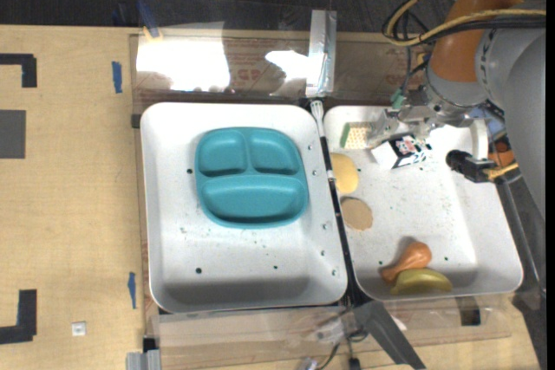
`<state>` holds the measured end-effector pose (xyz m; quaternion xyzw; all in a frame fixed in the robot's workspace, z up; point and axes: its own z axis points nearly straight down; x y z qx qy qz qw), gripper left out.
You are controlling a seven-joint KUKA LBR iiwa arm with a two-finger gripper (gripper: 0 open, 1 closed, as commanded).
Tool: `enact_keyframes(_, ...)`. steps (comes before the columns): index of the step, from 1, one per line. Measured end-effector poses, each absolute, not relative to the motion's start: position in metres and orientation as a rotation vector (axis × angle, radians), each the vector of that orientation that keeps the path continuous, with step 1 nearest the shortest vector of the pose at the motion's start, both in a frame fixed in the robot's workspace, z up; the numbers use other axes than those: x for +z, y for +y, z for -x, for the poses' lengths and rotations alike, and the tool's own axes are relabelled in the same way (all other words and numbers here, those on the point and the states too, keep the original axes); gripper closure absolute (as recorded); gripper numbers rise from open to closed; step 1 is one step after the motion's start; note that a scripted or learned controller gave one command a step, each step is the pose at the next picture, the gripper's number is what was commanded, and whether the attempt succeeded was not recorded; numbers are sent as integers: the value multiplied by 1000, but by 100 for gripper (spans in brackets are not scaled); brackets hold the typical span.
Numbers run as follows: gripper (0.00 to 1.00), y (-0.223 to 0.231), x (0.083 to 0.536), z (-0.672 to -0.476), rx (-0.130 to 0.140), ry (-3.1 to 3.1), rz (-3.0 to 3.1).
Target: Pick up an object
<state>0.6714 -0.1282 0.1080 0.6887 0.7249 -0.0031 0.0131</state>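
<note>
Sponge [356,134], green and white, lies at the back left of the right bin [468,212], just beside the gripper [395,127]. How wide the claw stands, or whether it has anything, I cannot tell. A good pick would likely need it centred over the sponge before closing.

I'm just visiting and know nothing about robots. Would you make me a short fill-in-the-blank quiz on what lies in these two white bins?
1. The teal plastic divided plate lies in the ____ shallow white bin as the camera sees it.
2. That plate has ____ compartments.
3. The orange pear-shaped toy lies at the near edge of the ____ shallow white bin.
4. The grey arm's two-finger gripper hovers over that bin's ____ end.

Missing words: left; three; right; far
</note>
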Motion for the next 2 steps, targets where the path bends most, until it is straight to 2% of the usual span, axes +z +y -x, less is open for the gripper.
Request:
enact_keyframes(1,0,-180,108,-594,25,2522,-1794)
enact_keyframes(2,0,-138,108,-556,24,2595,-1663)
